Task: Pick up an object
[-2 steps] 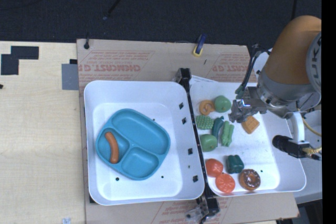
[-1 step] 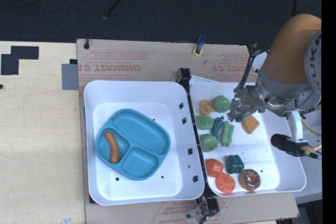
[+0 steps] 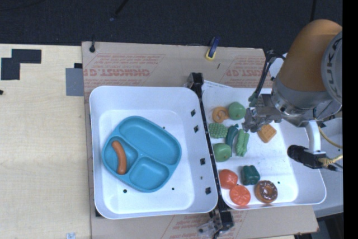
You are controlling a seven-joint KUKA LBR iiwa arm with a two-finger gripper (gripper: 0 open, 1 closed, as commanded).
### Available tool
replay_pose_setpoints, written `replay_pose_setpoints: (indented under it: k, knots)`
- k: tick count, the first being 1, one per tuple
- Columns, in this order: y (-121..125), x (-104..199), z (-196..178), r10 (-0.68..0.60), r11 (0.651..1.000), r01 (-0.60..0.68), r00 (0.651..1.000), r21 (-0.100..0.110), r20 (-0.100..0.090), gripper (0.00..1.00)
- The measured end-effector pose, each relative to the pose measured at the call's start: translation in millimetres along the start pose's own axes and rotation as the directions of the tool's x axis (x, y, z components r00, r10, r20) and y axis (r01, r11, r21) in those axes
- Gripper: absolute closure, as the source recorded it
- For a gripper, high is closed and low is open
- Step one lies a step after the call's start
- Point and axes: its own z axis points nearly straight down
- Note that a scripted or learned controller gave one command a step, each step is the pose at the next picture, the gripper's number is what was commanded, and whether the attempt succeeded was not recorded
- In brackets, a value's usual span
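Note:
The right bin (image 3: 305, 190) holds several toy foods. A green ball (image 3: 236, 110) and an orange ring (image 3: 219, 115) lie at the far end. A ridged green piece (image 3: 217, 130), a teal piece (image 3: 232, 136), a light green pod (image 3: 242, 143) and a green pepper (image 3: 222, 151) are clustered in the middle. An orange block (image 3: 267, 133) lies to their right. My gripper (image 3: 250, 122) hangs low over the bin, between the green ball and the orange block, just above the pod's upper end. I see nothing held in it.
Near the front of the right bin lie a red tomato (image 3: 227, 178), a dark green piece (image 3: 250, 174), a red-orange piece (image 3: 240, 195) and a chocolate donut (image 3: 265, 191). The left bin (image 3: 106, 103) holds a blue divided plate (image 3: 151, 148) with a sausage (image 3: 119, 157).

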Motion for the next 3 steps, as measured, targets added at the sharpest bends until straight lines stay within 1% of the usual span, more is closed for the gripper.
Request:
replay_pose_setpoints:
  k: [2,3]
  knots:
    - [-9.0,9.1,3.3,0.0,1.0,0.0,1.0,0.0,0.0,1.0]
    - [3.5,1.5,-8.2,-0.002,1.0,0.002,1.0,-0.003,0.0,1.0]
